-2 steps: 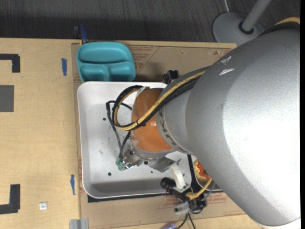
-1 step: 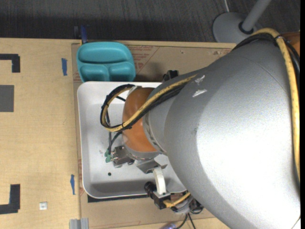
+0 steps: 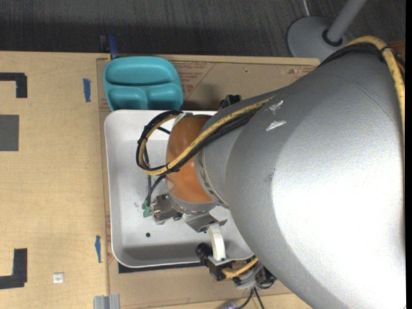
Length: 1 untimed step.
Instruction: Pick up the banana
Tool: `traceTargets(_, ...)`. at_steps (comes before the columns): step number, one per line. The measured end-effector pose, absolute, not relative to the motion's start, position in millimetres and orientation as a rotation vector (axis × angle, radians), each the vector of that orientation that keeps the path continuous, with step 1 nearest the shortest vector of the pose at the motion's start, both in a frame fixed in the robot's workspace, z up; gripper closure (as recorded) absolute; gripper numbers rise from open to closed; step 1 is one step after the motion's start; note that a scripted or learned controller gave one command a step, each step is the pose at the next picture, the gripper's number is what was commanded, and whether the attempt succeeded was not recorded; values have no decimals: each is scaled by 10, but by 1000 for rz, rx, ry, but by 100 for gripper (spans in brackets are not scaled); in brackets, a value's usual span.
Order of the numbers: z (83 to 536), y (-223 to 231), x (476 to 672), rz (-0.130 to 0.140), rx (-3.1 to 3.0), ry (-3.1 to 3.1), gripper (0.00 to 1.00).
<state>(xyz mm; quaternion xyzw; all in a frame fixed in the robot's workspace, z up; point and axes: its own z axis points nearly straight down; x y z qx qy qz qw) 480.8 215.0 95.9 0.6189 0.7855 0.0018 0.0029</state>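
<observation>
My grey arm with its orange band [image 3: 187,159] reaches from the right down into the left white bin [image 3: 125,192] and covers most of it. The wrist and gripper mount [image 3: 177,212] sit low over the bin floor near its middle. The arm hides the gripper's tips. No banana shows in the bare part of the bin, and the arm hides whatever lies beneath it.
A teal plastic tray [image 3: 143,82] stands just behind the bin's far rim. Black and yellow cables [image 3: 151,153] loop off the wrist over the bin's left half. Cardboard bench top [image 3: 51,172] spreads to the left. A grey stand base [image 3: 315,37] sits at the back right.
</observation>
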Motion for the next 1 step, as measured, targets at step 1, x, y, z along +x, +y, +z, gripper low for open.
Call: traceTargets(1,1056,2153,4809,6,1940,2463,100)
